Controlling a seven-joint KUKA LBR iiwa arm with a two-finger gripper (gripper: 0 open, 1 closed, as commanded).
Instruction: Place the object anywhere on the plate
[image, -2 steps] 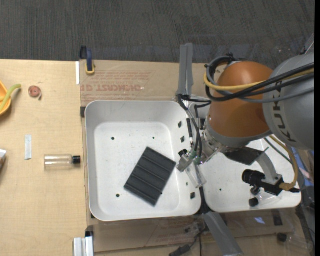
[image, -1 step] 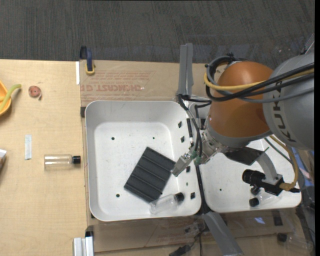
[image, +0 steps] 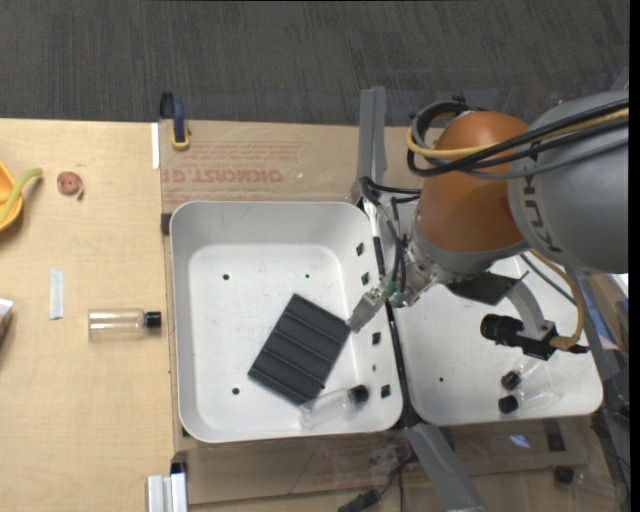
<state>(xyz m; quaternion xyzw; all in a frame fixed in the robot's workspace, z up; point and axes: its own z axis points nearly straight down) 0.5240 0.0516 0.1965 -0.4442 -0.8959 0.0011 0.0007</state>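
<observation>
The arm (image: 480, 190) hangs over the seam between the two bins, its gripper (image: 362, 313) at the left bin's (image: 200, 330) right wall; I cannot tell how it is set. A dark ridged plate (image: 300, 348) lies flat in that bin. By its near wall, just beside the plate's corner, lies a clear vial (image: 335, 402) with a black cap. It looks light, stiff and slippery, likely to roll; grasp it across the body.
</observation>
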